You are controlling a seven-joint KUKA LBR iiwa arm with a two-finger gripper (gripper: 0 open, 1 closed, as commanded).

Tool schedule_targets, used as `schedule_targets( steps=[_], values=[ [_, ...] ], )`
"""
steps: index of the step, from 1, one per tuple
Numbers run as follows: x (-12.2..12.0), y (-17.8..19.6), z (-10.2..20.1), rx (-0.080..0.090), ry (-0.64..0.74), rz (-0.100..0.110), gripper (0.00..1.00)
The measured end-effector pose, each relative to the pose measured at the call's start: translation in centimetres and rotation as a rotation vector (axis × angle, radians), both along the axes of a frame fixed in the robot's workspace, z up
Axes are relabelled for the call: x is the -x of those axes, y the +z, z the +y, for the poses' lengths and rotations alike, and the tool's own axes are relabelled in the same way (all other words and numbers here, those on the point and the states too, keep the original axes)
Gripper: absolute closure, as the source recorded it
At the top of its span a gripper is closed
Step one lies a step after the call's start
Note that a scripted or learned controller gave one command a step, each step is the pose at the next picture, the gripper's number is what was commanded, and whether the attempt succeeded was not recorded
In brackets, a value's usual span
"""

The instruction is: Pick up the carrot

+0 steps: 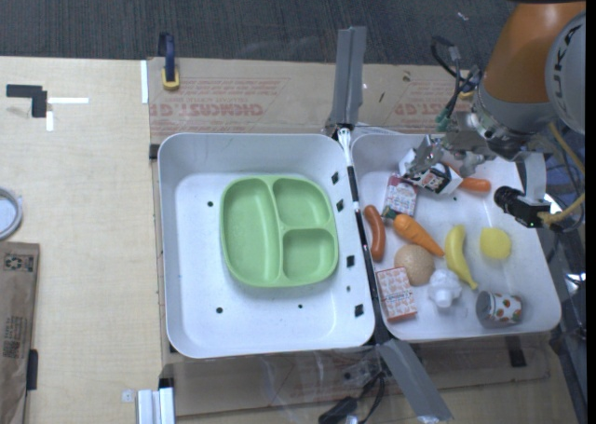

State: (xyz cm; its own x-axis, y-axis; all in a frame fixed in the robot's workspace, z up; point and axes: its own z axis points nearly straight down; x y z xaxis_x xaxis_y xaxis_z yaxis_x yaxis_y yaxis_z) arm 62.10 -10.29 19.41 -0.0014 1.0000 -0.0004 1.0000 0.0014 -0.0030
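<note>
Figure: approach step of a carrot pick, as judged from the layout. The carrot (418,233) lay untouched on the floor of the right bin (535,324), about midway between its near and far rims and toward its left wall, leaf end toward the far left, between a sausage (375,231) and a banana (457,256), just beyond a potato (413,264). The claw (430,166) hung over the bin's far-left part, above a small carton (434,180); whether it was spread or pressed together could not be told, and nothing was seen held. The next move called for travel toward the near rim, alignment across the carrot's narrow width, then descent. The left bin (177,254) carried 1 green tray (278,229).
</note>
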Motion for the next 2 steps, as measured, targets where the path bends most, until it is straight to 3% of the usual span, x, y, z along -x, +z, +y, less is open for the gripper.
schedule_targets(
  steps=[1, 2],
  values=[
    [3.8, -9.7, -0.7, 0.003, 0.047, -0.014, 0.0],
    [8.3, -10.3, -1.7, -0.001, 0.065, -0.002, 0.0]
  ],
)
